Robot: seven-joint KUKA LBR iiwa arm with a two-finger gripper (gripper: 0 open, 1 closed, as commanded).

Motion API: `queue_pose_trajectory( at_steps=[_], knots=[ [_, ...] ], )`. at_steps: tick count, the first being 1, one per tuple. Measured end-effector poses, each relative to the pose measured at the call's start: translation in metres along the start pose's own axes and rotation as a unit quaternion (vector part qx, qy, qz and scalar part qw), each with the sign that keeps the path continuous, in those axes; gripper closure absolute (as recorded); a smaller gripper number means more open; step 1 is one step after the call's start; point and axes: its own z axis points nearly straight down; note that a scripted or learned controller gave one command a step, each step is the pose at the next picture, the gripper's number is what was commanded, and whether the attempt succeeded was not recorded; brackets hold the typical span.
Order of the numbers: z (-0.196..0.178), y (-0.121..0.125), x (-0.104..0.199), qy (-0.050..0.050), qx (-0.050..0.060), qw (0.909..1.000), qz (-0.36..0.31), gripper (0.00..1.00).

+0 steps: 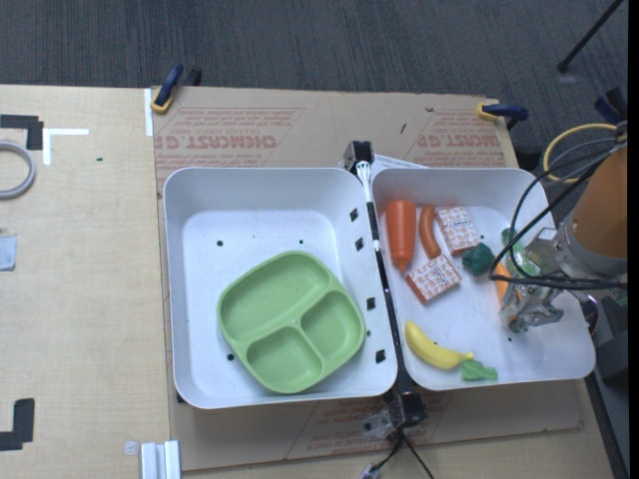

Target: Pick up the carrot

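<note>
The carrot point(400, 232) is an orange tapered piece lying lengthwise at the far left of the right bin point(559, 362), next to the bin's left wall. My gripper point(526, 314) hangs low over the right side of that bin, well to the right of the carrot and apart from it. Nothing shows between its tips.
Beside the carrot lie a thin orange-red sausage point(429, 230), two small patterned boxes point(455, 230) point(432, 278) and a dark green piece point(478, 258). A banana point(433, 348) and a green leafy piece point(479, 371) lie near the front wall. The left bin point(200, 267) holds a green divided plate point(291, 320).
</note>
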Motion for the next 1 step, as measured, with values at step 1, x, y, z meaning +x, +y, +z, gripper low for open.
queue_pose_trajectory(
  at_steps=[1],
  knots=[
    [-0.0100,-0.0004,-0.0015,-0.002,0.001,1.0000,0.002,1.00]
  ],
)
